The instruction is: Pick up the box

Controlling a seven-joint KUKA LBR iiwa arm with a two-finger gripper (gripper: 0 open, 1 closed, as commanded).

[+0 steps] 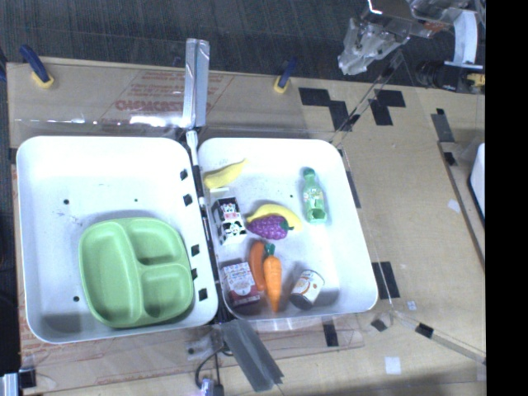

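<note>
- Gripper (363,54): hanging at the one o'clock corner of the view, well above and apart from both bins, over the dark floor beyond the bench edge; whether its fingers are spread or closed I cannot tell, and nothing is showing between them.
- Right bin (353,221): sitting beside the left bin (41,221), the two touching along a central divider.
- Box (228,219): a small black-and-white carton, lying in the right bin against its nine o'clock wall, just beside the divider.
- Yellow banana (224,173): lying at twelve o'clock from the box, near the same wall.
- Second banana (279,215) and purple grapes (269,229): resting at three o'clock from the box, touching each other.
- Green bottle (313,195): lying toward the bin's three o'clock side.
- Carrot (271,277): lying lengthwise toward six o'clock, next to a dark red packet (239,282).
- Small can (306,287): tilting at the carrot's three o'clock side.
- Green divided plate (136,271): occupying the left bin's six o'clock half.
</note>
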